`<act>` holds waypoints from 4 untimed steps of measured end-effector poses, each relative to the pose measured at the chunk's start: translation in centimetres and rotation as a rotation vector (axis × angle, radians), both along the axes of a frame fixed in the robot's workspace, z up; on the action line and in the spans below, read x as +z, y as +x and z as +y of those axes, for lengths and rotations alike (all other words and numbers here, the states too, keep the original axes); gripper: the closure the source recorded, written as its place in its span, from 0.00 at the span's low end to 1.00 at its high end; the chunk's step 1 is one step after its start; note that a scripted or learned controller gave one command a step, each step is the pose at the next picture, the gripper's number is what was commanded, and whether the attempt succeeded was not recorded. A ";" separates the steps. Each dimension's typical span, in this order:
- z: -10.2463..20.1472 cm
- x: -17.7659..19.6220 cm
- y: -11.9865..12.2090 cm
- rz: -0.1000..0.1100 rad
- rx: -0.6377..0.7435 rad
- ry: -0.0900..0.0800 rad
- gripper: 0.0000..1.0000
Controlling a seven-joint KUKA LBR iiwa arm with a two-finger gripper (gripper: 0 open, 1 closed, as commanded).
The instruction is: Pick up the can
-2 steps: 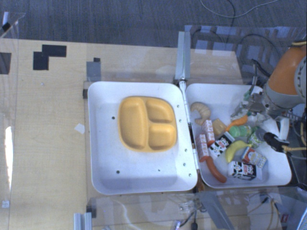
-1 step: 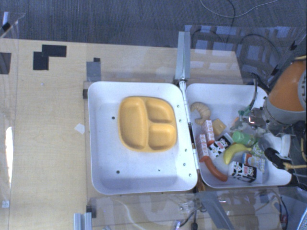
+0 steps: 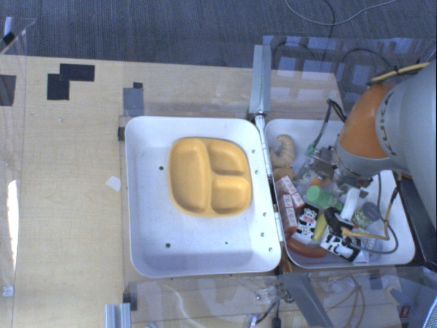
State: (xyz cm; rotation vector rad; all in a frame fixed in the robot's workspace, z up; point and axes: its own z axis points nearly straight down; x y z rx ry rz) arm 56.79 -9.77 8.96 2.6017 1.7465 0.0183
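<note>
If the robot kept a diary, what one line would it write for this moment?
arm: over right bin | can: not identifiable in clutter | yellow tray: in left bin | grasp: none seen

— What sits in the left shallow white bin [image 3: 147, 251]?
— A yellow three-compartment plastic tray [image 3: 208, 176].
— And the right bin?
— A croissant-shaped pastry [image 3: 283, 149], among cluttered items, on the wooden desk [image 3: 61, 197].

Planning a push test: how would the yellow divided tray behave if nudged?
The yellow tray looks like moulded plastic, so it is probably stiff and light. It lies flat on the smooth left bin floor, so it would likely slide, not tip.
</note>
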 end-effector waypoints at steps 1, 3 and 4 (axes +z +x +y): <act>-7.2 1.9 7.0 0.008 -0.224 0.001 0.00; -4.6 -0.2 5.2 0.007 -0.453 0.004 0.00; -0.9 -0.1 9.6 0.016 -0.578 0.002 0.00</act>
